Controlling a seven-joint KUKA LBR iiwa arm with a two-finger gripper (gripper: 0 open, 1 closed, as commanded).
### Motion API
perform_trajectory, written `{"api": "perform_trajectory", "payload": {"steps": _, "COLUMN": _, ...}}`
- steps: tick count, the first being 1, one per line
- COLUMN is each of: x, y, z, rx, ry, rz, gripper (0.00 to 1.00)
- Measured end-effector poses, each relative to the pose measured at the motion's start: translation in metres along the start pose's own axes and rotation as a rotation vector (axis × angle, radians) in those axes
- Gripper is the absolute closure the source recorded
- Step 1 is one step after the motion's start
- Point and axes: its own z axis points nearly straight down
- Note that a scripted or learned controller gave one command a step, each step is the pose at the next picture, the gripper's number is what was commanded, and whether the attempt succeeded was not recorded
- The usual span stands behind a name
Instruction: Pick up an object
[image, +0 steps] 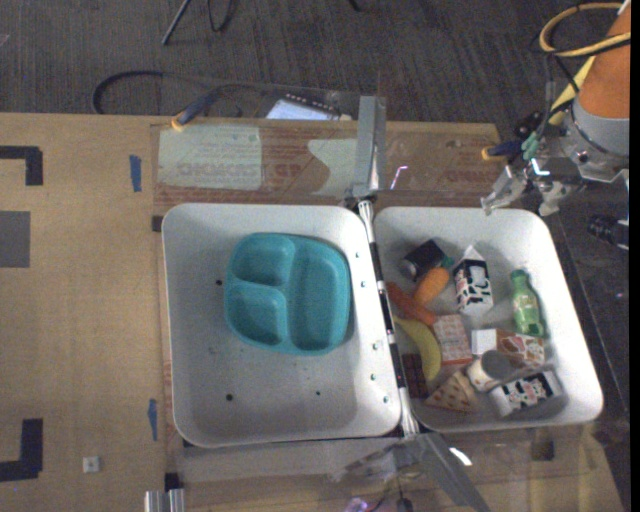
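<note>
My gripper hangs over the far rim of the right bin, near its back right corner. Its two fingers stand apart, open, with nothing between them. Below it the right bin holds several toy foods: a cow-print milk carton, a green bottle, a carrot, a black block, a banana, a cheese wedge, a white cup and a second cow-print carton. None of them touches the gripper.
The left bin holds a teal divided plate. A metal divider runs between the bins at the back. The cardboard bench top stretches to the left. Yellow cable loops above the arm.
</note>
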Motion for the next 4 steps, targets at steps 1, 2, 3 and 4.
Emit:
{"api": "perform_trajectory", "payload": {"steps": 1, "x": 0.006, "y": -0.004, "z": 0.127, "rx": -0.006, "ry": -0.003, "rz": -0.275, "gripper": 0.00}}
{"api": "perform_trajectory", "payload": {"steps": 2, "x": 0.061, "y": 0.006, "z": 0.141, "rx": -0.016, "ry": -0.004, "rz": -0.075, "gripper": 0.00}}
{"api": "perform_trajectory", "payload": {"steps": 3, "x": 0.077, "y": -0.050, "z": 0.143, "rx": -0.014, "ry": -0.002, "rz": 0.252, "gripper": 0.00}}
{"api": "perform_trajectory", "payload": {"steps": 4, "x": 0.076, "y": -0.050, "z": 0.134, "rx": -0.015, "ry": 0.000, "rz": 0.255, "gripper": 1.00}}
